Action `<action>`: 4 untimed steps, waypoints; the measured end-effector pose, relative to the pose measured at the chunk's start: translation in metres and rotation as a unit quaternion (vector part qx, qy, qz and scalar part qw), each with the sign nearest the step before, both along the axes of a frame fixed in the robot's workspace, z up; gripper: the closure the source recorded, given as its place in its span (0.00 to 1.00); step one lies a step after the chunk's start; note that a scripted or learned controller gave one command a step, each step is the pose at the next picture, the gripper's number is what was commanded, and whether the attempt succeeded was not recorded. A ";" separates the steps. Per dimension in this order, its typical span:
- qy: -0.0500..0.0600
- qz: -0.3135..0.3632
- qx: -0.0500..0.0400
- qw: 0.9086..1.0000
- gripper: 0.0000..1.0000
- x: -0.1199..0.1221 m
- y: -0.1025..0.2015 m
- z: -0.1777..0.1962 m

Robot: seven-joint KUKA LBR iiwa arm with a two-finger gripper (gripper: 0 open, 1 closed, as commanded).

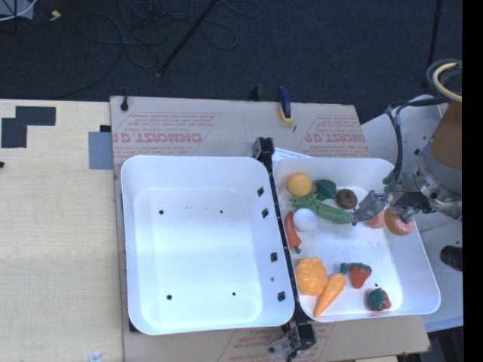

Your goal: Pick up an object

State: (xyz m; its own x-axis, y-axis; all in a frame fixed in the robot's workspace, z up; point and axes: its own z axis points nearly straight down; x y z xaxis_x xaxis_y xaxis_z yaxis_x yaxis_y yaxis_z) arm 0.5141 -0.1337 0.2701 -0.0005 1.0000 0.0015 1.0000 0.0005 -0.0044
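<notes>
the bench is seen from above at a slant, with 2 shallow white bins side by side: the left bin (196, 308) and the right bin (411, 277), the latter holding all the toy food. the grey arm (445, 164) is brought in from the right edge, and its gripper (381, 206) is set low over the right bin's upper right part. whether its claw is apart or together cannot be told, since the dark fingertips merge with the things beneath. a reddish round item (398, 221) lies just beside the gripper toward the bin's right wall and is judged the likeliest target, though nothing is seen to be clamped. in descending size, the other candidates are listed: an orange pumpkin (310, 274) near the divider, touched by a carrot (329, 296); a long green vegetable (326, 210) pointing at the gripper; a yellow orange (299, 184); a white egg (305, 219); a red pepper (291, 232) against the divider; a strawberry (359, 274); a small red and green piece (378, 300); and a brown knob (346, 197). for the step to be done well, the fingers should be centred on 1 item only, lowered until both sides are bracketed, and kept apart from the green vegetable and the bin wall, as a glancing closure on a round toy is judged likely to squeeze it out sideways.
</notes>
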 end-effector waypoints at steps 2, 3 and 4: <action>0.000 -0.002 0.000 1.000 0.00 -0.025 0.007 0.008; 0.000 0.000 0.000 1.000 0.00 -0.038 0.006 0.010; 0.001 -0.001 0.000 1.000 0.00 -0.039 0.008 -0.023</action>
State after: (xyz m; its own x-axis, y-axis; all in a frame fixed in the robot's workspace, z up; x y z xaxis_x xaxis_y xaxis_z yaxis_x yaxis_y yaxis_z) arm 0.4752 -0.1253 0.2467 0.0014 1.0000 0.0018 1.0000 -0.0014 -0.0059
